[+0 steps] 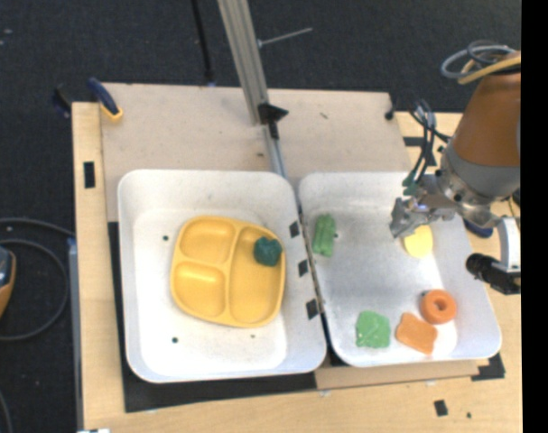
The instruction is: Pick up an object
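Bench (183,129) seen from above, bearing two shallow white bins side by side. In the left bin (147,197) a yellow divided tray (215,282) is laid, and a dark green lump (268,252) is set in its upper right compartment. In the right bin (364,197) five things are spread: a green block (324,235) near the left wall, a green lump (373,329) toward the front, an orange block (416,333) just beside it, an orange ring (439,306) touching or nearly touching that block, and a yellow piece (420,242) toward the right. The arm (490,124) is reached in from the right, and the gripper (407,218) is held low over the right bin, at the upper left edge of the yellow piece. Whether the gripper is wide, narrow or holding anything cannot be told. A metal post (242,48) is fixed at the back of the bench.
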You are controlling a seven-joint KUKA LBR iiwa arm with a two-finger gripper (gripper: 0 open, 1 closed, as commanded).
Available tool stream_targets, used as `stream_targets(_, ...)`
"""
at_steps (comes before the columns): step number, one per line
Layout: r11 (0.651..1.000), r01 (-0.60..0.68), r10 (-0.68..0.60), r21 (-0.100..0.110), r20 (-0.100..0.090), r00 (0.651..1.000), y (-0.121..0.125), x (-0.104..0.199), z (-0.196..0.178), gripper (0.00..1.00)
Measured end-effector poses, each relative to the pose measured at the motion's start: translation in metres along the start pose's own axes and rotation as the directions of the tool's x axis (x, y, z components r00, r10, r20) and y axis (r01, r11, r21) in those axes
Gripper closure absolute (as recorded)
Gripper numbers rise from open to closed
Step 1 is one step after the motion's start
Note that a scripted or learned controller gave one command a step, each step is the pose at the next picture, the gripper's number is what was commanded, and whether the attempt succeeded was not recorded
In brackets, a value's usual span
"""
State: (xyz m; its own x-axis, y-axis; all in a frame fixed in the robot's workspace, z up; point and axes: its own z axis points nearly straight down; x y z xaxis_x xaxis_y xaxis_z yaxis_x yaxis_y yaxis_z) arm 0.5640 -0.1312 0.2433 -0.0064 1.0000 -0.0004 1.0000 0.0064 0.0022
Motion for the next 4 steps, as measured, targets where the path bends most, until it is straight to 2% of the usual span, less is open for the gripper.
stream_targets(2,1.0,0.0,0.0,0.002,-0.001,1.0,0.013,0.086,0.006,1.0)
stream_targets(3,1.0,0.001,-0.001,0.0,-0.002,1.0,0.018,0.138,-0.005,1.0)
stream_targets(4,1.0,0.0,0.0,0.003,-0.001,1.0,0.022,0.187,0.007,1.0)
